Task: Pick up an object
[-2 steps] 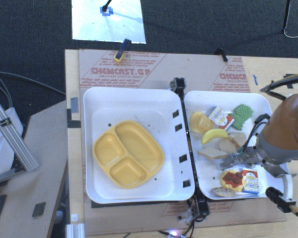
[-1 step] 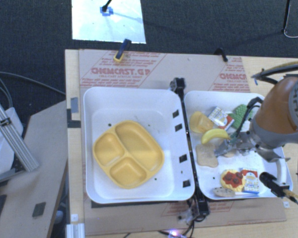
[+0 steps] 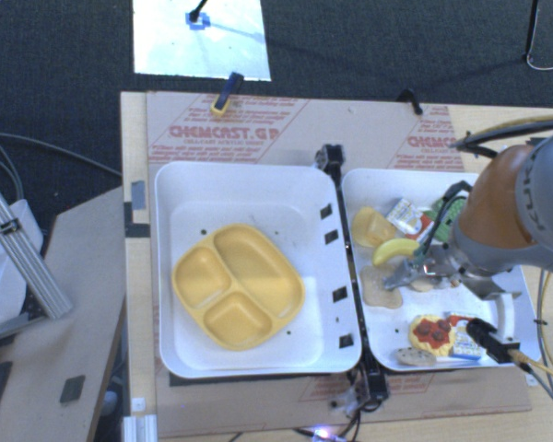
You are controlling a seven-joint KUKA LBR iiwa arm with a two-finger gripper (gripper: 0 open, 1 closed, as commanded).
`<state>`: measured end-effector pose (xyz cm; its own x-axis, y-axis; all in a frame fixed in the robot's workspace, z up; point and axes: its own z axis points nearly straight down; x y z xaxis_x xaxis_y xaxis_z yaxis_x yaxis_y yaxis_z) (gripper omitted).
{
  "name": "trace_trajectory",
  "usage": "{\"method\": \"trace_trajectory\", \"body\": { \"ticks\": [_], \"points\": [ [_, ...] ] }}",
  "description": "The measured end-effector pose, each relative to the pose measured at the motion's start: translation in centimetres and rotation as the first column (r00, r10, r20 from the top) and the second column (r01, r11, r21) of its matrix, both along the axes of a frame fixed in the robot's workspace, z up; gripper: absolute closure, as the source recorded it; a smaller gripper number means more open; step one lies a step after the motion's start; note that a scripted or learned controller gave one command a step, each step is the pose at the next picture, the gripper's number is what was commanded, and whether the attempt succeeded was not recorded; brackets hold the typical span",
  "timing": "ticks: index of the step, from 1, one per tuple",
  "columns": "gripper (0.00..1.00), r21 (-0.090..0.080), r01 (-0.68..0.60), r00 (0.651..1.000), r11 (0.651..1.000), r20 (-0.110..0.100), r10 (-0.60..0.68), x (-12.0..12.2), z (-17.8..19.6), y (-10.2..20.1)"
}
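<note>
R bin (image 3: 369, 187) cluttered: gripper (image 3: 394, 279) by banana (image 3: 394, 250), pizza (image 3: 432, 332); state unclear.

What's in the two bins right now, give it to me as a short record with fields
left bin: yellow divided tray, three compartments
right bin: banana, pizza slice toy, small packet, green item, other small pieces
gripper: low over the right bin, just below the banana
arm: reaches in from the right, over the right bin
grasp: cannot tell
</note>
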<state>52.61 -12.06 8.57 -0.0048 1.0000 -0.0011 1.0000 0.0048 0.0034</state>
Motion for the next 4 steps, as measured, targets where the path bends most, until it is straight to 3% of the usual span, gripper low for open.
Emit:
{"method": "trace_trajectory", "body": {
  "ticks": [1, 2, 3, 4],
  "points": [
    [0.0, -0.002, 0.0, 1.0, 1.0, 0.004, 0.0, 1.7, 0.1, 2.6],
    [0.0, 0.001, -0.001, 1.0, 1.0, 0.003, 0.001, 3.8, 3.8, 3.7],
    [0.0, 0.003, 0.012, 1.0, 1.0, -0.001, -0.012, -2.7, -0.1, -2.4],
    [1.0, 0.003, 0.002, 1.0, 1.0, 0.004, -0.002, -2.3, 1.2, -2.1]
  ]
}}
